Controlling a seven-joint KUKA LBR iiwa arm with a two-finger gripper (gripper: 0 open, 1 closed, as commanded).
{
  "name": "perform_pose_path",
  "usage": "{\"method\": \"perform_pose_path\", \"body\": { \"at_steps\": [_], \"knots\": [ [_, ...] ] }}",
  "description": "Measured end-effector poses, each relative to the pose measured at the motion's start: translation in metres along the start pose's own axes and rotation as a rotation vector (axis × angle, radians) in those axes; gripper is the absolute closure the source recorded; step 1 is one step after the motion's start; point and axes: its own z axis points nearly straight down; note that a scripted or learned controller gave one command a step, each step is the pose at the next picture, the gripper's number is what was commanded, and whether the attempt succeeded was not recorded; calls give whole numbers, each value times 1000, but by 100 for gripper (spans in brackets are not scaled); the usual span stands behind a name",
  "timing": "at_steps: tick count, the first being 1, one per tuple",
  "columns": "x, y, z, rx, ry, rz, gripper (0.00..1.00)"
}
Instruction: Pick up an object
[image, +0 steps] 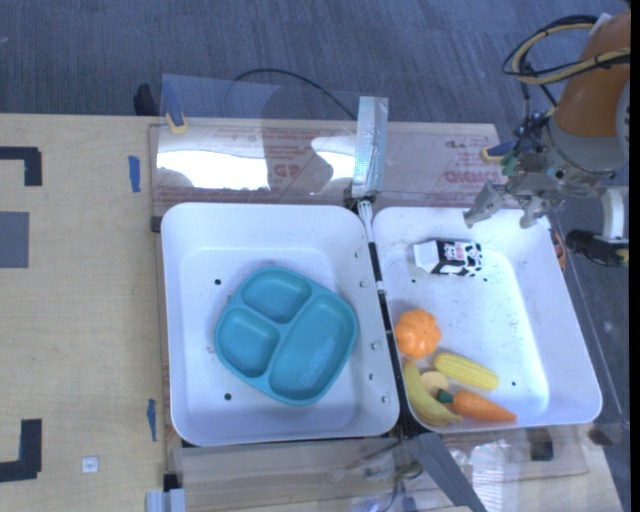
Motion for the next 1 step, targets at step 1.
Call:
{"method": "perform_pose_path", "body": {
  "at_steps": [1],
  "knots": [
    [0,1,-12,-5,-2,-2,100]
  ]
}}
